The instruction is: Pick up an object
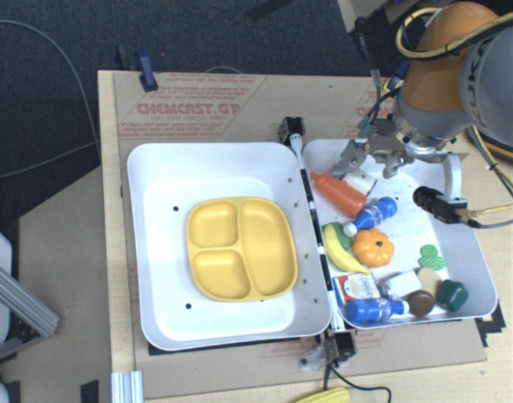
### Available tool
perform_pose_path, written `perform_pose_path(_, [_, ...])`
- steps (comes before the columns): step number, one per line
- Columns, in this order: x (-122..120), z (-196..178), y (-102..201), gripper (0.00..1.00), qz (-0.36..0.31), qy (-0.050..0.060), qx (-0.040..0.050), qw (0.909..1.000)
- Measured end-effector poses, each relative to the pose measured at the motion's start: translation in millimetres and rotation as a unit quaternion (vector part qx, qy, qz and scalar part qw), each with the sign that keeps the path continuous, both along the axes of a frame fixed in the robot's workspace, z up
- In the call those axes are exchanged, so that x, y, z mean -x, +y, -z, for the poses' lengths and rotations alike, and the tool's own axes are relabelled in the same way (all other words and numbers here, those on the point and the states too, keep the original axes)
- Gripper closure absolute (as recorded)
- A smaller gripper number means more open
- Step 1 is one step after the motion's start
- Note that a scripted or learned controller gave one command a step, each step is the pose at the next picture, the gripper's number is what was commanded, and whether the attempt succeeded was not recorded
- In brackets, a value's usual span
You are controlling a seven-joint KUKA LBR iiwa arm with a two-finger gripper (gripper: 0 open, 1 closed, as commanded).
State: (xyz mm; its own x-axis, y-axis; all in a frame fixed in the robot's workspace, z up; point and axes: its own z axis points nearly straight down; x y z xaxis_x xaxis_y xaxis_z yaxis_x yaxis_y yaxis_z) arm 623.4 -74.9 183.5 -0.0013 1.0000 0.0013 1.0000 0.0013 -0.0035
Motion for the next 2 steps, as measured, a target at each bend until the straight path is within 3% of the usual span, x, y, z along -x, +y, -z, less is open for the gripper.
perform_pose_path(1, [20.4, 93.8, -24.7, 0.0, 0.001, 0.0, 0.0003, 1.0])
perform_pose_path(2, [-9.7, 96.9, -23.8, 0.0, 0.003, 0.014, 0.001, 0.9999])
